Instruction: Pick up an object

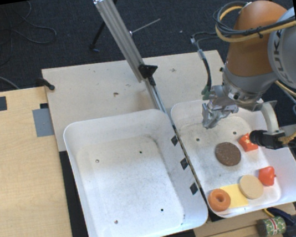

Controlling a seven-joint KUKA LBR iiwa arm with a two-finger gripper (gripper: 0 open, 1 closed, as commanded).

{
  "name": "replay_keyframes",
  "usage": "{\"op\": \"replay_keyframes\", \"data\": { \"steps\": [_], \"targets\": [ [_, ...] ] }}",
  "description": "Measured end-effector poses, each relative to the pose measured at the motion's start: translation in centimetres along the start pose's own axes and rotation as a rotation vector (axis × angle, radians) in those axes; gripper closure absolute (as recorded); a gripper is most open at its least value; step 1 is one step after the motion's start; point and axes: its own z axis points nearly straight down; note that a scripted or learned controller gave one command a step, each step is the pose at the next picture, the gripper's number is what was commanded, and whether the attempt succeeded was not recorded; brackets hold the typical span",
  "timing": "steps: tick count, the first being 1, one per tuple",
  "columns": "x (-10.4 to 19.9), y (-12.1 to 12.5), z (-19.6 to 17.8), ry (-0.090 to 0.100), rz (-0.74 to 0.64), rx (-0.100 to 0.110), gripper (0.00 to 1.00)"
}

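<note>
The claw (211,119) is hanging over the far part of the right bin (294,189) with nothing visibly in it, its opening impossible to judge, while the brown disc (228,154) below is looking light, stiff and best pinched across its edges.

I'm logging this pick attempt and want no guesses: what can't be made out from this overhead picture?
- Gripper: finger state, too small and dark in the camera view.
- Left red piece: its right side, hidden by a black part of the arm.
- Yellow piece: mostly covered by the tan disc and orange ring.
</note>
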Motion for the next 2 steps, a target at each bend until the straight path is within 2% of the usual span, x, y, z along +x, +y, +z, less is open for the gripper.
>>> {"op": "replay_keyframes", "data": {
  "steps": [2],
  "targets": [
    [11.6, -3.5, 0.7, 0.000, 0.000, 0.003, 1.00]
  ]
}}
